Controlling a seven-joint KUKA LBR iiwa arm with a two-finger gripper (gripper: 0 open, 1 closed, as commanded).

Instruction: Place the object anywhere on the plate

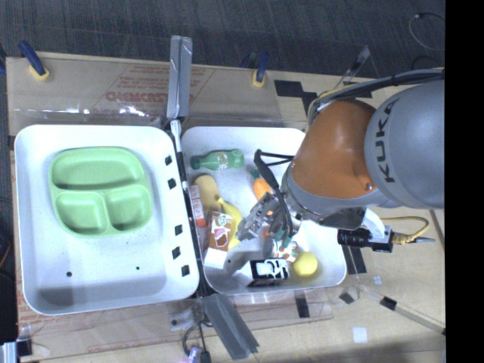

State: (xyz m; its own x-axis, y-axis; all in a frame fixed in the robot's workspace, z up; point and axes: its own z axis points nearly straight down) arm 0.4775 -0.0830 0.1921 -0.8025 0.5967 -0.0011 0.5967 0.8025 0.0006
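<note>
Two white bins [30, 278] side by side on the desk [408, 293]: green plate [98, 187] waiting bare in the left one, claw [265, 221] low over the right bin's clutter of banana [208, 191], bottle [219, 159] and lemon [305, 265], presumably picking, grip state impossible to tell.

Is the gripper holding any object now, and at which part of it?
It cannot be told: the gripper is low over the clutter in the right bin, and no object is clearly between its jaws.

plate [99, 190] light green | bottle [218, 159] green | lemon [305, 265] yellow | bins [30, 225] white
</note>
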